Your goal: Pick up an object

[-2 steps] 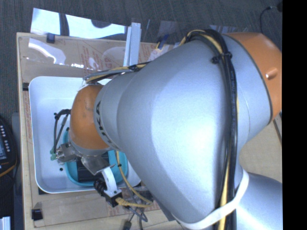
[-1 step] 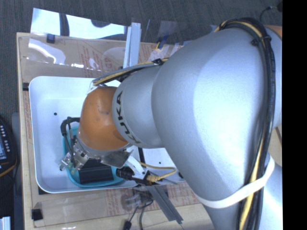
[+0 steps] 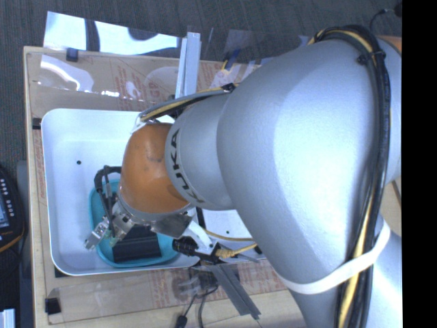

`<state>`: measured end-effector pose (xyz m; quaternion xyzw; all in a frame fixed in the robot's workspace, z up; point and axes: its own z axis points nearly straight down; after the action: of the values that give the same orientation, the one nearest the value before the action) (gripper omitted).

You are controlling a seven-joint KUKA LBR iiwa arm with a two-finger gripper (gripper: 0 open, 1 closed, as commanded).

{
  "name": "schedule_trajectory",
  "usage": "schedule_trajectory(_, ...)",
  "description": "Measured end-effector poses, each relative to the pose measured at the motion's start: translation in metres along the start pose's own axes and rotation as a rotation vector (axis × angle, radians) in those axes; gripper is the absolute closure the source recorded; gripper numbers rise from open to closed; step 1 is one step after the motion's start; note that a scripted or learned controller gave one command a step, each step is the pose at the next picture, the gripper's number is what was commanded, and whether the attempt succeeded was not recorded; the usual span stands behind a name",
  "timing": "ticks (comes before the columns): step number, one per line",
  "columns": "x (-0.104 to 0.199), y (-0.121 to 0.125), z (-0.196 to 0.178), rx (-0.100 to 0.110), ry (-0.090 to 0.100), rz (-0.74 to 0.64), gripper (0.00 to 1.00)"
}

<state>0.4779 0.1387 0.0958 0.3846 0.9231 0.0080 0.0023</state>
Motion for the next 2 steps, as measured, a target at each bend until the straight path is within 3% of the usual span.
schedule_trajectory(1, 0.022, 0.021, -0.075, 0.016, -0.004, 0.234, 0.0)
schedule_trajectory(2, 0.004, 0.002, -0.05, 0.019, -0.002, 0.206, 0.0)
